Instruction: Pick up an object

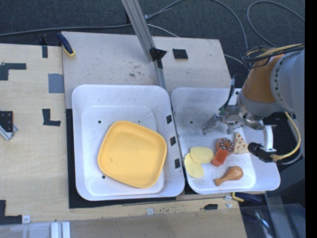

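Pale wooden bench under two white bins, no readable labels or writing anywhere. The gripper (214, 125) hangs over the right bin (190, 108), fingers spread wide and holding nothing. Just beside it sit the donut (225, 144), red block (220, 156), pizza slice (240, 144), two yellow chips (198, 160) and drumstick (229, 175).

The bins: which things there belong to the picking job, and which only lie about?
For the job:
claw
chips
drumstick
red block
donut
wedge
right bin

Lying about:
yellow plate
left bin
blue clip
tape marks
cables
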